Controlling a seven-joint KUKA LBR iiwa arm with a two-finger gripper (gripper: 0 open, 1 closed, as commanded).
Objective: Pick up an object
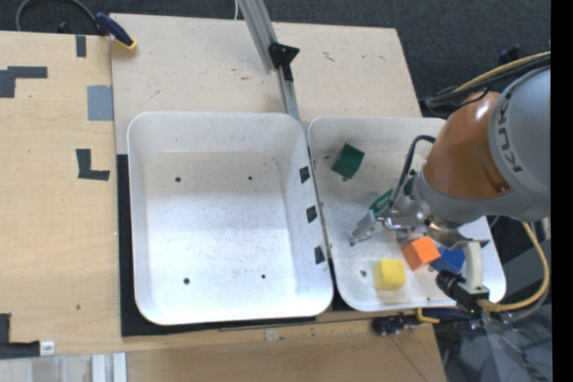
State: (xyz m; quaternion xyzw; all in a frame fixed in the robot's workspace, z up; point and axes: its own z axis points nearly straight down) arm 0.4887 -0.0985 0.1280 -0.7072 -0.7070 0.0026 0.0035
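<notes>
The left bin (pixel 152 192) offers me nothing to take; everything worth picking lies in the right bin (pixel 376 131). Nearest that bin's far left corner sits a green block (pixel 347 160), small, hard-edged and tilted a little, well apart from the rest. It looks light and stiff, a solid piece that should not deform, and I judge its two flat opposite faces to be the place to pinch it. My gripper (pixel 365 228) hangs over the middle of the bin floor, its metal fingers (pixel 360 234) pointing toward the bin's left wall, and I cannot tell whether they stand apart or together; nothing shows between them. Toward the near edge lies a yellow block (pixel 389 275), squarish, resting flat and free on all sides, probably the easiest to take by its parallel sides. Just to its right, an orange block (pixel 418 253) sits touching or nearly touching a blue block (pixel 449 260), partly under my wrist. Both look hard and smooth, so possibly slippery, and their closeness leaves little room for a finger between them.
</notes>
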